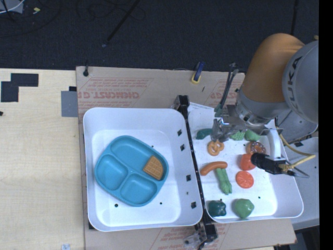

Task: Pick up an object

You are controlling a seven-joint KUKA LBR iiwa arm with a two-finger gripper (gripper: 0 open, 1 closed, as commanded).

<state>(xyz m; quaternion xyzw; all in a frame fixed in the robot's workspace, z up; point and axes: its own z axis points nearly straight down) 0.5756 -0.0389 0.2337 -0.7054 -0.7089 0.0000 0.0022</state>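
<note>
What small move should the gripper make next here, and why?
Probably a short descent straight down. The gripper hangs just above the pretzel in the right bin, and nothing shows between its fingers. The hot dog and green pickle lie a little apart, so the pretzel looks like the nearest target.

You see a blue tray (122, 178) with a tan, grid-patterned waffle (153, 167) — both in a white bin (104, 121). Nearby: an orange sausage (213, 167), a green bean (224, 181).
</note>
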